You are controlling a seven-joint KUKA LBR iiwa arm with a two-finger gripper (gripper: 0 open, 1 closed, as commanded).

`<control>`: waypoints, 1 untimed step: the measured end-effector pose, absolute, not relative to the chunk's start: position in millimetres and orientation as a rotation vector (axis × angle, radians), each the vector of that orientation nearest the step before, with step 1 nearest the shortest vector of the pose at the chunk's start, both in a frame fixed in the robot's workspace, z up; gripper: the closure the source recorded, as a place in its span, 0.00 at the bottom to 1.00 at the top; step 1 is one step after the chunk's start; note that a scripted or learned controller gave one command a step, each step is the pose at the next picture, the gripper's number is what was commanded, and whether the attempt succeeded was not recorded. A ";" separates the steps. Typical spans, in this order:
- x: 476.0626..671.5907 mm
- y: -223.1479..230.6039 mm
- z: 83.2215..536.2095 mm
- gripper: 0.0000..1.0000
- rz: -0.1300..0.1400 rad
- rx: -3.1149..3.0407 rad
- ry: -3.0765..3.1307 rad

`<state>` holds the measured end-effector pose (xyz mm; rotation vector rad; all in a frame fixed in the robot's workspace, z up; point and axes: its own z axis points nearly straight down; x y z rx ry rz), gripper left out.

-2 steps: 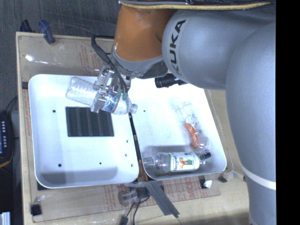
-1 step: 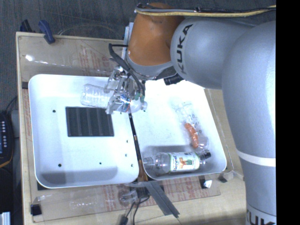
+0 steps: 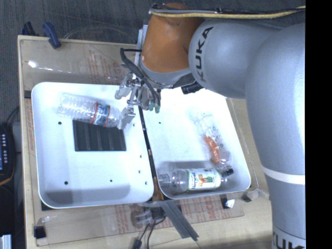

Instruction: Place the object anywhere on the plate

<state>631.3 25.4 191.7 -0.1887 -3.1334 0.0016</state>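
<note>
Gripper (image 3: 139, 101) hovered over the bins' shared rim beside a clear plastic bottle (image 3: 88, 110) lying against the black plate (image 3: 98, 137); its grip state was unclear.

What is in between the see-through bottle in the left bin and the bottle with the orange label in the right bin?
In the camera view, the dark ridged plate and bare white bin floor lie between the clear bottle and the labelled bottle, then the bins' shared divider.

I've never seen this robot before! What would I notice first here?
Probably the big grey KUKA arm with its orange band, reaching in from the right over two white bins. A clear plastic bottle lies on a dark ridged plate in the left bin. Another bottle lies in the right bin.
</note>
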 end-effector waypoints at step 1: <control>616.1 86.1 191.1 0.00 0.003 -0.362 -3.116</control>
